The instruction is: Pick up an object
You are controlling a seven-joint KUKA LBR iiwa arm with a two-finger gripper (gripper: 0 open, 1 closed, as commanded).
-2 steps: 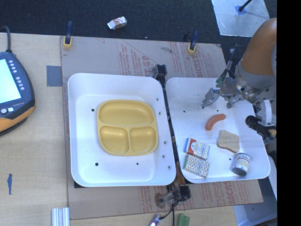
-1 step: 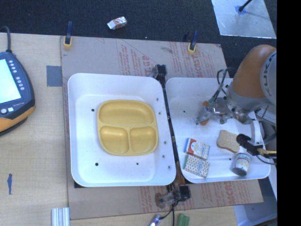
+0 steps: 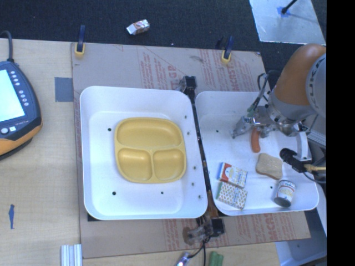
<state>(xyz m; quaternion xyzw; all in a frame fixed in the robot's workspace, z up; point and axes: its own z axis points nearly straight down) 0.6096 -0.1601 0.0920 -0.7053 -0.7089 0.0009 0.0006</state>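
Observation:
My gripper [image 3: 252, 128] hangs low over the far part of the right bin [image 3: 222, 107], its fingers spread open. A small orange-red sausage [image 3: 255, 142] lies on the bin floor right under it, its upper end reaching between the fingers; nothing is gripped. Nearer in the same bin lie a tan bread slice [image 3: 269, 165], a small tin can [image 3: 285, 193] on its side, a red-and-white box [image 3: 232, 174] and a green patterned box [image 3: 231, 195].
The left bin [image 3: 97, 148] holds a yellow divided plate [image 3: 150, 149]. A teach pendant [image 3: 14, 107] rests at the bench's left edge. A crumpled wrapper [image 3: 138, 27] lies on the dark floor beyond the bench.

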